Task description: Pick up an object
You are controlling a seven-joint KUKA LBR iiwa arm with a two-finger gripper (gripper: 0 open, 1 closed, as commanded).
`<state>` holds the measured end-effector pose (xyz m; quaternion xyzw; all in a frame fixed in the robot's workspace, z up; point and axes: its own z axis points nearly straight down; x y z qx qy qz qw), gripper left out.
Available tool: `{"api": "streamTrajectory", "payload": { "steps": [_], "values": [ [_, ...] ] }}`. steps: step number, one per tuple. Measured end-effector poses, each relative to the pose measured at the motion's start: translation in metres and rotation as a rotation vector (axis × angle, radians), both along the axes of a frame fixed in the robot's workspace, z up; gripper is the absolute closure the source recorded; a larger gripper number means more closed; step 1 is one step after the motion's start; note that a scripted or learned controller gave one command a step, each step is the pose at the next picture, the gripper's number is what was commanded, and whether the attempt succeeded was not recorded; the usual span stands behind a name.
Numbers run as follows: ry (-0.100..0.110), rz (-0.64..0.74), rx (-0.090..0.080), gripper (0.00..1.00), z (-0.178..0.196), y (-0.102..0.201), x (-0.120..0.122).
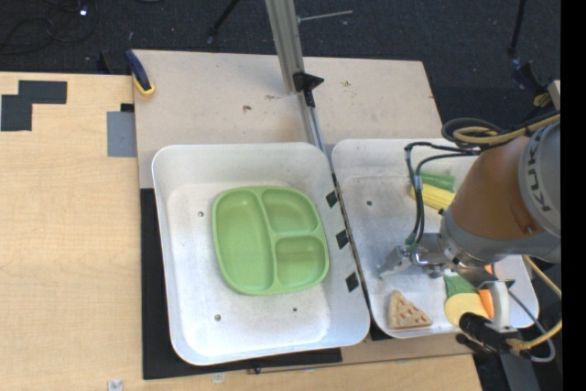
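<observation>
- The left bin (183,197) holds a green divided plate (270,239), lying flat near its middle with three compartments; nothing shows in them.
- The right bin (371,188) holds several small things: a yellow corn cob (436,190) with a green end near the far side, a tan triangular wedge (406,311) like a slice of toast or pizza at the near edge, and a cluster of green, yellow and orange toy pieces (474,299) in the near right corner.
- The two bins meet along a shared rim marked by black clips (341,238); an upright aluminium post (284,23) stands on the counter (366,96) behind that seam.
- The right bin's left half is bare white floor; its right half is crowded by the arm (499,197).
- The claw (417,259) is low over the middle of the right bin, just above the wedge and near the corn; I cannot tell how it is set, and nothing is seen held in it.
- The wedge lies just on the near side of the claw, apart from it.
</observation>
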<state>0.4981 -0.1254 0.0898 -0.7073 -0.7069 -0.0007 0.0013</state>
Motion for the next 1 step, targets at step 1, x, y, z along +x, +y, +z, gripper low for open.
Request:
{"api": "streamTrajectory", "payload": {
  "steps": [1],
  "values": [
    [-0.006, -0.005, 0.001, 1.00, 0.0136, -0.0010, 0.0022]
  ]
}}
